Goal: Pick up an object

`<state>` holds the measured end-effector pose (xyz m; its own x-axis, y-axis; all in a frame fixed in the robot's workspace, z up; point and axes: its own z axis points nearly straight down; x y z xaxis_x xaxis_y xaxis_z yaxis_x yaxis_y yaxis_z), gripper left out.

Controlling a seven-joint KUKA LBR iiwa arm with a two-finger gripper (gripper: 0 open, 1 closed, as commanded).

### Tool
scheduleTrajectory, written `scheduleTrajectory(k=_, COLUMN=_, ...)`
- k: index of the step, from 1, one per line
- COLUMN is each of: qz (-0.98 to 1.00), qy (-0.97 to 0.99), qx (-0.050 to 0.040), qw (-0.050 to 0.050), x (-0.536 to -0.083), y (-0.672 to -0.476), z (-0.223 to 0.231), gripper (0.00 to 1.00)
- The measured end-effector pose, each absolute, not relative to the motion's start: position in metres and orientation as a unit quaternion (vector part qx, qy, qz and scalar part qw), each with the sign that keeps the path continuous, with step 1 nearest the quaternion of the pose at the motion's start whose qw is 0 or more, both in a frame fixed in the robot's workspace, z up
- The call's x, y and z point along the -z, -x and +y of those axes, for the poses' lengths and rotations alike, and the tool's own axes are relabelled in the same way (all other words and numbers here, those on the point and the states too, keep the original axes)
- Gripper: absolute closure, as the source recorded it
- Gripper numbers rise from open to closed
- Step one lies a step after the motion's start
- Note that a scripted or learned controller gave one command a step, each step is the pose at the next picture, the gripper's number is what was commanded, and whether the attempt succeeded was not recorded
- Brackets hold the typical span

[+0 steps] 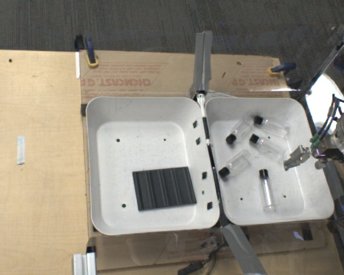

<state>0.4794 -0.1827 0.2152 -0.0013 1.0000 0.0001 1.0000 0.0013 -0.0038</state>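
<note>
Several clear vials with black caps lie in the right bin (286, 211). One vial (266, 191) lies lengthwise near the bin's front, cap pointing away. Another vial (235, 165) rests left of the middle, cap toward the divider. Three more vials (261, 132) cluster at the back. My gripper (294, 158) reaches in over the right bin's right side, to the right of the vials and above the bin floor. Nothing shows in its grasp. The arm's wrist and cables (327, 145) sit at the view's right edge.
The left bin (103, 153) holds a black ridged pad (163, 188) toward its front. A grey bar (203, 62) rises behind the divider between the bins. Clamps (90, 55) hold the cardboard at the back. A wooden bench top (34, 153) spreads to the left.
</note>
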Motion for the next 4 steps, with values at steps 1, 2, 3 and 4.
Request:
scheduleTrajectory(k=1, qz=-0.686, qy=0.728, qx=-0.0006, qw=0.001, x=-0.091, y=-0.508, z=-0.15, gripper=0.0)
scheduleTrajectory(k=2, qz=-0.684, qy=0.729, qx=-0.0013, qw=0.002, x=-0.099, y=-0.507, z=-0.151, gripper=1.0)
scheduleTrajectory(k=3, qz=-0.685, qy=0.729, qx=-0.0013, qw=0.0, x=-0.217, y=-0.515, z=-0.121, gripper=1.0)
scheduleTrajectory(k=4, qz=-0.686, qy=0.728, qx=-0.0025, qw=0.0, x=-0.225, y=-0.516, z=-0.121, gripper=1.0)
